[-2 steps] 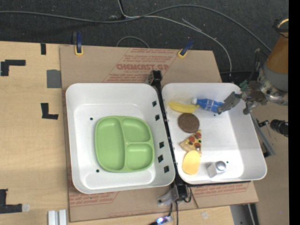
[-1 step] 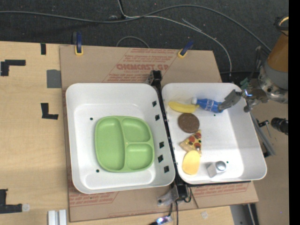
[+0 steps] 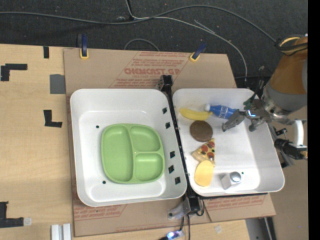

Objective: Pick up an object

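The right bin [image 3: 260, 149] holds a yellow banana [image 3: 194, 114], a blue and white bottle [image 3: 220, 110], a brown round disc [image 3: 201, 130], a pizza slice [image 3: 205, 151], a pale yellow piece [image 3: 204, 174] and a small grey cup [image 3: 231, 179]. My gripper [image 3: 241, 121] hangs over the bin's upper right part, just right of the bottle. Its fingers are spread open with nothing between them.
The left bin [image 3: 85, 109] holds a green divided plate [image 3: 132, 153]. Both bins rest on a cardboard sheet [image 3: 145, 69] held by two clamps. A black divider [image 3: 172, 129] runs between the bins. Cables lie across the dark floor at the back.
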`<move>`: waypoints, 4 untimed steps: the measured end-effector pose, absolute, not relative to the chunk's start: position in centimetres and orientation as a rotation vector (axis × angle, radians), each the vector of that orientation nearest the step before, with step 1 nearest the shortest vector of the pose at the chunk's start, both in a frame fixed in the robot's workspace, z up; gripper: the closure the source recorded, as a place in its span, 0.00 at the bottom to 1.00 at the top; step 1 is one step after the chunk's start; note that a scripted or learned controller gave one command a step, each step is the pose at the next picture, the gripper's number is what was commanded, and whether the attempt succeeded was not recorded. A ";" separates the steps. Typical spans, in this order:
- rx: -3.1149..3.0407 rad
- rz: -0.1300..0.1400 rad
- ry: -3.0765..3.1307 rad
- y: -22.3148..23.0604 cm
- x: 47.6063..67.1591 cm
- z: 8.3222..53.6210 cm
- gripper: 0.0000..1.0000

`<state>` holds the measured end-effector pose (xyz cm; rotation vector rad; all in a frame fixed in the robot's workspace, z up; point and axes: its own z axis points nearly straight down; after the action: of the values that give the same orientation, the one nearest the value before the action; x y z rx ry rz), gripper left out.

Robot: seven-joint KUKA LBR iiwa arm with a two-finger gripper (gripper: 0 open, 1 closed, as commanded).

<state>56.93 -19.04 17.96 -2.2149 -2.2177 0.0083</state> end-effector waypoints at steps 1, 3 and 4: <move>-2.216 0.008 -2.219 -19.4 57.6 12.8 0.00; -2.218 -0.003 -2.224 -19.2 57.9 9.5 1.00; -2.220 -0.001 -2.224 -19.1 57.5 15.6 1.00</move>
<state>57.54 -19.10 15.58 -2.2205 -2.2241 -0.0008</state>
